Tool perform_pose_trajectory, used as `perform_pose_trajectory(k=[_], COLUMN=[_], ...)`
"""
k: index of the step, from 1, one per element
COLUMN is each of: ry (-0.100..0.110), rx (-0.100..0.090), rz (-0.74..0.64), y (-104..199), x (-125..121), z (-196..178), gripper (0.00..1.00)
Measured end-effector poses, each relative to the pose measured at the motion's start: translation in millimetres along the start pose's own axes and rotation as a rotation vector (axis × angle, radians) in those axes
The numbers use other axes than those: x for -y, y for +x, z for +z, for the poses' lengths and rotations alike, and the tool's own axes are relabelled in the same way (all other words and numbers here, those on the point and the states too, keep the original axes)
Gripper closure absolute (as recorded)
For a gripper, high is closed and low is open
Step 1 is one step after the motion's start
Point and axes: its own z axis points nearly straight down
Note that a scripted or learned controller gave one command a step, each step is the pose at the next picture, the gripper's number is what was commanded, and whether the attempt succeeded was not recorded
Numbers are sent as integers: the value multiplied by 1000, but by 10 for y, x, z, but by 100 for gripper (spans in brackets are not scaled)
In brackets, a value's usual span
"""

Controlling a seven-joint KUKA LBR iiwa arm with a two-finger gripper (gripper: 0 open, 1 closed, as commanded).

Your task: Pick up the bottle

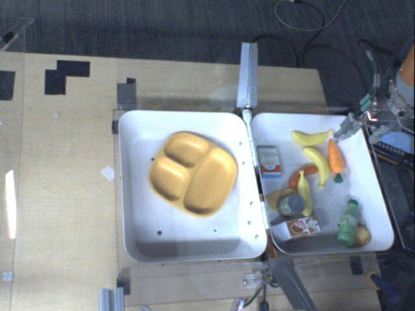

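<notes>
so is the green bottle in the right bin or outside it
In the right bin. The green bottle sits inside the near right corner, beside a small brown item, apart from the gripper.

Small green plastic bottle lies in the right-hand shallow white bin, near its front right corner.

The bottle has a darker green cap at its upper end and a paler yellow-green body that widens toward its base. It lies nearly lengthwise, cap pointing toward the far side of the bin and tilted slightly right, base toward the near wall. Its lower end touches a small rounded brown item just to its right. A flat red-and-white carton lies to its left, apart from it. Nothing rests on the bottle, and its whole length is in plain sight.
</notes>
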Motion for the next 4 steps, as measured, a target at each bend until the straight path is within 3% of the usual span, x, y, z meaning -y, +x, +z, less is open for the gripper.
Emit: perform_pose_trajectory(k=[1,2,3,4], ry=[2,0,-8,-6], rx=[-1,-1,1,0], rz=[73,64,62,62], y=[314,141,143,143], x=[32,1032,1002,1008], z=[1480,1648,1532,1536], gripper=[0,0,100,0])
